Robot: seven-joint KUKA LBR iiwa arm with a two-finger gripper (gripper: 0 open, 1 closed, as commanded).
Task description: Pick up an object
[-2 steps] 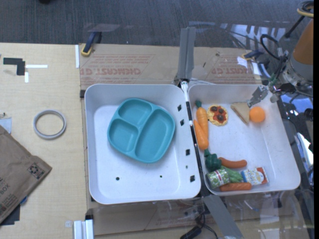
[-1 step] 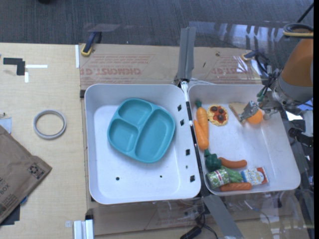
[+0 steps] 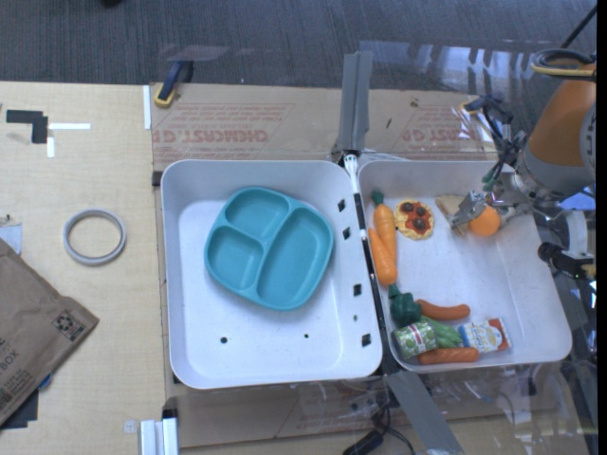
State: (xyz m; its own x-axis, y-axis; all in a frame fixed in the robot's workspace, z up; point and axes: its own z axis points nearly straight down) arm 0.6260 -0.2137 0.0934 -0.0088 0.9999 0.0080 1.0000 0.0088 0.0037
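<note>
We count two shallow white bins: the left bin (image 3: pixel 180 282) bears one teal three-part plastic plate (image 3: pixel 269 247); the right bin (image 3: pixel 531 292) holds two orange carrots (image 3: pixel 383 243), a small round pizza toy (image 3: pixel 414 220), two sausages and some packets. Our hand (image 3: pixel 474 212) pinches a small orange ball (image 3: pixel 485 221) near the right bin's far edge, with bare floor below it. One tape ring (image 3: pixel 95 236) lies on the wooden bench (image 3: pixel 76 188).

A roll of tape (image 3: pixel 95 236) lies on the wooden benchtop (image 3: pixel 76 178) left of the bins. Below it sits a brown cardboard box (image 3: pixel 33 335). Near the bench's far edge rests a yellow-handled tool (image 3: pixel 171 81), possibly a clamp.
</note>
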